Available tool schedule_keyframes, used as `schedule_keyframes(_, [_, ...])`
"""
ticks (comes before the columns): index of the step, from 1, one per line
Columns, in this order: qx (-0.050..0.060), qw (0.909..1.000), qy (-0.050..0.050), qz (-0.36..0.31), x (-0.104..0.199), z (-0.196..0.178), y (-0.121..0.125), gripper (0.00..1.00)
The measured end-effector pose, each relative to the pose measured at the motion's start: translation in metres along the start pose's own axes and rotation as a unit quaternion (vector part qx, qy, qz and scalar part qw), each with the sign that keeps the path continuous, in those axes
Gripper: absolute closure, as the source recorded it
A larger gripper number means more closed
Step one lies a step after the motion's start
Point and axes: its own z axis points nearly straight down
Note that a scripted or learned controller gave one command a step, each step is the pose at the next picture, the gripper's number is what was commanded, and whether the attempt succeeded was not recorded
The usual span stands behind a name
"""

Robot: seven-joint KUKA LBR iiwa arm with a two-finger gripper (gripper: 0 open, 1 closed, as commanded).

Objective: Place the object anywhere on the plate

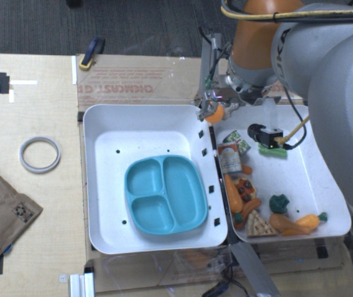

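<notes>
The gripper (pixel 211 106) is clamped on a small orange object (pixel 214 111), held above the wall between the two bins. The carrying step is in hand. The blue plate (pixel 164 193) lies below and left of it; next move goes there, then releases.
</notes>
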Motion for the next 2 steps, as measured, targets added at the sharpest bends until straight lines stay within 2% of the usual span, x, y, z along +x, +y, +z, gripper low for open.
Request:
schedule_keyframes(1, [0.001, 0.9941, 0.001, -0.108, 0.018, 0.0, -0.057, 1.0])
schedule_keyframes(2, [0.002, 0.9979, 0.001, -0.065, 0.078, 0.039, -0.098, 1.0])
